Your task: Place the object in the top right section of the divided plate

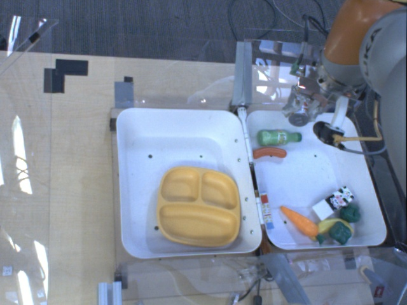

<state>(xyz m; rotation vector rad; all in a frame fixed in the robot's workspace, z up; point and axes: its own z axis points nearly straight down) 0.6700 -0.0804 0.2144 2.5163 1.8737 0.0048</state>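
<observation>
hovering at the far edge of the right bin (pixel 375 234), the gripper (pixel 304 110) carries nothing i can see; whether it's released or clenched, i cannot tell. bottle (pixel 278 136) lies just near of it. descend squarely, then carry to the plate (pixel 198 206), left bin (pixel 133 189).

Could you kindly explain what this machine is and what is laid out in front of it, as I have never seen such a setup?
It is one picture from a camera fixed above a bench, looking down at a slant. The grey and orange robot arm reaches in from the right; its gripper hangs above the right bin. That bin holds a green bottle, a toy sausage, a carrot and a few small toys. The left bin holds a yellow divided plate.
</observation>
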